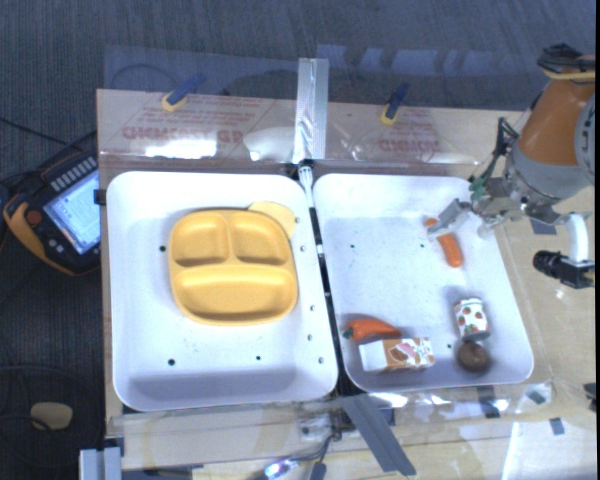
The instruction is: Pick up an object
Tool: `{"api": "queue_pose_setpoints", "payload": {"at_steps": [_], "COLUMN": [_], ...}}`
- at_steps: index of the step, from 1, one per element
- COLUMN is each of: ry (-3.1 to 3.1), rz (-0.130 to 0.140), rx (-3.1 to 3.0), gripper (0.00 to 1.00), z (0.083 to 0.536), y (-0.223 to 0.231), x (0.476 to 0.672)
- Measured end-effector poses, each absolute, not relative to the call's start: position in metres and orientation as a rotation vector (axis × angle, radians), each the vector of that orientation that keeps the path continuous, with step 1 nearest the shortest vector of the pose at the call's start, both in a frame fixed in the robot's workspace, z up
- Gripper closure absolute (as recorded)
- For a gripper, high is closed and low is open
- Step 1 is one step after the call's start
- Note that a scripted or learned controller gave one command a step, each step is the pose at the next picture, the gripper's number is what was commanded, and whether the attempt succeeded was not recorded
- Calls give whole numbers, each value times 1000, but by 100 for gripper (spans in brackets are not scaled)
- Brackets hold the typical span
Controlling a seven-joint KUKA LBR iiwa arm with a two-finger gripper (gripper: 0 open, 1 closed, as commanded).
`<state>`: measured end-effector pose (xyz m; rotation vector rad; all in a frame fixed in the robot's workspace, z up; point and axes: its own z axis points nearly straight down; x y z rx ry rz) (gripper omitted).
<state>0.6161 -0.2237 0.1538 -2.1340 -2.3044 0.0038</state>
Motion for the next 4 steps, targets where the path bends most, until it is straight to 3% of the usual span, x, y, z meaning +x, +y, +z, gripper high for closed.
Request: {"api": "queue_pose_setpoints", "payload": {"at_steps": [1,2,3,4], "ry": [-2171,-2175,-2096,-2112], "rz": [-16,-7,1,2], "rx": [-2268,-2269,-2341,-2323], "gripper": [0,100,100,100], "z": [97,106,204,244], "y": [-213,-214,-137,-78], "x": [643,642,657,611]}}
